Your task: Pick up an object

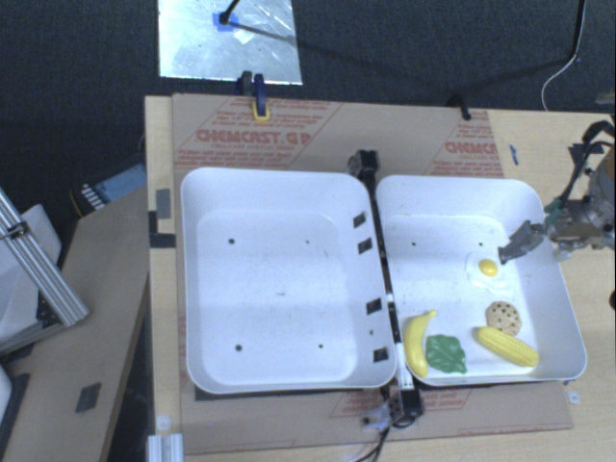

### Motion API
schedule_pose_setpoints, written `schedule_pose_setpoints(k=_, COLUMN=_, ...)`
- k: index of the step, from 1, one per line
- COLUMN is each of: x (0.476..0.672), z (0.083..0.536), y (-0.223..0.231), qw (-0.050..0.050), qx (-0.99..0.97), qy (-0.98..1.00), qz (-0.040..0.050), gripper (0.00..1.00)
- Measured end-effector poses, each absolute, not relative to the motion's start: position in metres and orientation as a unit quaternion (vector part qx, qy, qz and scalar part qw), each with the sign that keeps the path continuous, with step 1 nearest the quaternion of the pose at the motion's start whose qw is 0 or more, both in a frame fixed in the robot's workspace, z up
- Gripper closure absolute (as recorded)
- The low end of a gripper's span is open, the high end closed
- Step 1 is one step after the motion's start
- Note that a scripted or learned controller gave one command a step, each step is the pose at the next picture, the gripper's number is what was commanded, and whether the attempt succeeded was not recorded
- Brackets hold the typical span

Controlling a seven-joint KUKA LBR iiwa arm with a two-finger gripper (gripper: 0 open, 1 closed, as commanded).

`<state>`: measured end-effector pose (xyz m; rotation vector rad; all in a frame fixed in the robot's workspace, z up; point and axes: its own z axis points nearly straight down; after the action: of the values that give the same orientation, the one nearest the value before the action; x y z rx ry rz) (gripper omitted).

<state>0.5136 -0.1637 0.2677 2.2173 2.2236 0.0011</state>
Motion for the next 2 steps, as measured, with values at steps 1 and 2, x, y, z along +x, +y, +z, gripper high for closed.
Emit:
schedule_pose_setpoints(k=1, x=0.488, z=0.424, y=-0.109, qw=0.008, qx=0.703, qy=0.711, qz=0.0072, gripper=0.0)
schedule_pose_setpoints(k=2, x=0.487, z=0.543, y=-0.035, qw=0.006, qx=0.702, qy=0.712, qz=0.0067, gripper=0.0)
